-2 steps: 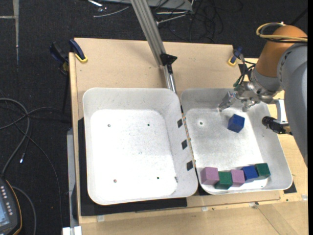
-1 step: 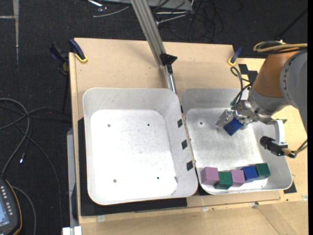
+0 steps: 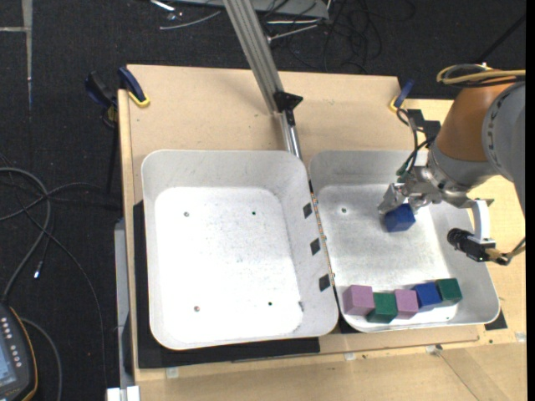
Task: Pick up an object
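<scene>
A pale wooden bench [image 3: 209,107] is sitting under the camera, carrying two shallow white bins side by side. The left bin [image 3: 159,224] is lying toward the near left of the board, and the right bin [image 3: 351,182] is touching it along the middle seam, where small dark clips are showing. A dark mat [image 3: 142,341] is peeking out under the left bin's near edge. Clamps are gripping the bench's far corners: one at far left [image 3: 134,88], one at far right [image 3: 401,96].
</scene>
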Available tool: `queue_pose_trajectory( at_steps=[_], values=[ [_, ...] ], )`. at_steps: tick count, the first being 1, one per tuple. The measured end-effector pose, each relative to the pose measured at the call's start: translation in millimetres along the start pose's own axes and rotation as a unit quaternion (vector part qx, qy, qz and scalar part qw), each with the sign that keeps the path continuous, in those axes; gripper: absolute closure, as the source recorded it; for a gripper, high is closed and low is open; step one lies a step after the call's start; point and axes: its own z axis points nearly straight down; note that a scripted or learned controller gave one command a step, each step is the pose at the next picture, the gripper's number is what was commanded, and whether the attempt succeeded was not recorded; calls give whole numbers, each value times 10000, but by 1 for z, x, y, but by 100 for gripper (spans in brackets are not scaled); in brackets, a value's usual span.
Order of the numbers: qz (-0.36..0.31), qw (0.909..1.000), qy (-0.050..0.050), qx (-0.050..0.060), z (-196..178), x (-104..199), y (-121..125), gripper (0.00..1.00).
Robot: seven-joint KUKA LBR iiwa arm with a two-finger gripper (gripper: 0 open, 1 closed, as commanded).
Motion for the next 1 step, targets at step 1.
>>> queue_pose_trajectory(
  at_steps=[1],
  values=[
    [-32, 10000, 13, -40, -105, 73, 27, 100]
  ],
)
